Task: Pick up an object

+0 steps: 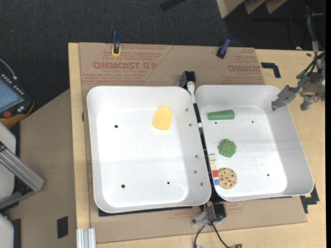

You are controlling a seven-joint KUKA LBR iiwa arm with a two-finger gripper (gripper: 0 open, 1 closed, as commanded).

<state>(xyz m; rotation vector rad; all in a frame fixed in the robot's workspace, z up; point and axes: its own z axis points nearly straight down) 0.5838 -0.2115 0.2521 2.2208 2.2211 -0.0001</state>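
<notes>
Two white bins sit side by side: the left bin [103,138] holds a yellow piece [162,118], the right bin [289,138] a green block [221,115], a green bumpy ball [227,148] and a cookie [227,178]. My claw [294,100] hangs spread open, holding nothing, over the right bin's far right rim. Brown cardboard [155,61] covers the bench.
</notes>
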